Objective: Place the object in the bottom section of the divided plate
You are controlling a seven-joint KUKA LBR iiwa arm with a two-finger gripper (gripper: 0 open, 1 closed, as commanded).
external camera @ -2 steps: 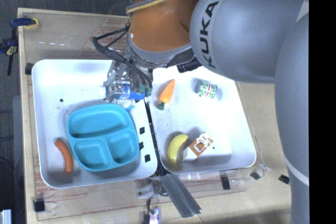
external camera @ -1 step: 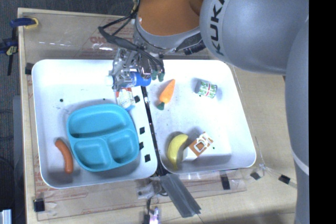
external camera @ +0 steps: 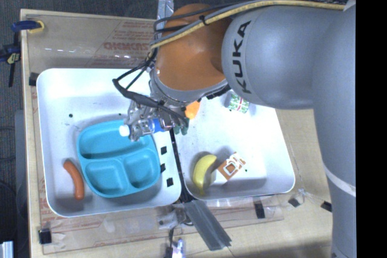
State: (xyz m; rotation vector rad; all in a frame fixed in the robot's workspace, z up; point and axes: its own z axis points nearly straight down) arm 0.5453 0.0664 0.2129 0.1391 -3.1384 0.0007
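You see the arm (external camera: 260,57) reaching in from the right, bent down over the left bin (external camera: 51,93), its pincer (external camera: 140,128) at the upper right edge of the blue divided plate (external camera: 118,160). Whether the pincer is apart or together, you cannot tell. The sausage (external camera: 75,178) lies just left of the plate.

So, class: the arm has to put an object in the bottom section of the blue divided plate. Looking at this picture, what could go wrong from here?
1. The gripper hangs over the divided plate's top right rim, so a release here could miss the bottom sections.
2. The plate sits close to the divider between the bins; a nudge could push it against the wall.
3. The sausage lies beside the plate's left edge and might get knocked.
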